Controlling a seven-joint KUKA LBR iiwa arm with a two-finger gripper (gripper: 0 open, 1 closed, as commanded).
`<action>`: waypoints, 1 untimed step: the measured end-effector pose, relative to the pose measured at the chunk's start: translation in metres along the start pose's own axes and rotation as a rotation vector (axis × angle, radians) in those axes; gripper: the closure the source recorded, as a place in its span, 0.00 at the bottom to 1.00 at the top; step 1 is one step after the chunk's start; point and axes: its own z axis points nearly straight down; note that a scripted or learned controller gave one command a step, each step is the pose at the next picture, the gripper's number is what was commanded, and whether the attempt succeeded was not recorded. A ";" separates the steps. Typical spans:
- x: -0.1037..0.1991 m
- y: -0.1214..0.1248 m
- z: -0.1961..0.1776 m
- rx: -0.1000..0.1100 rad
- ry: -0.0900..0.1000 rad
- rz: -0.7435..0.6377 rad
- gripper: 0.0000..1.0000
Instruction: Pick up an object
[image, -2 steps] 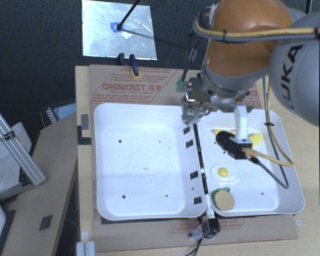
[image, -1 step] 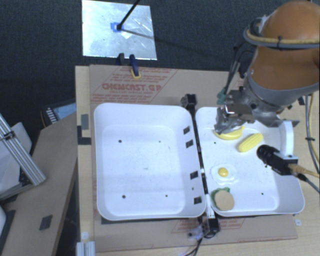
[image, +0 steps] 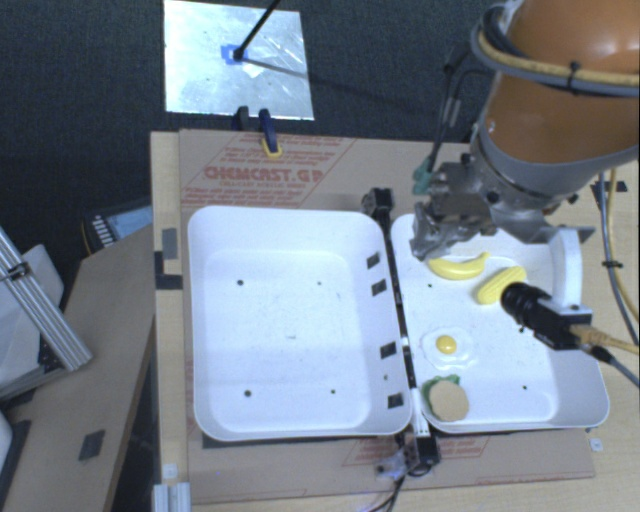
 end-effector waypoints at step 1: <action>0.019 0.001 -0.033 0.001 -0.001 0.002 1.00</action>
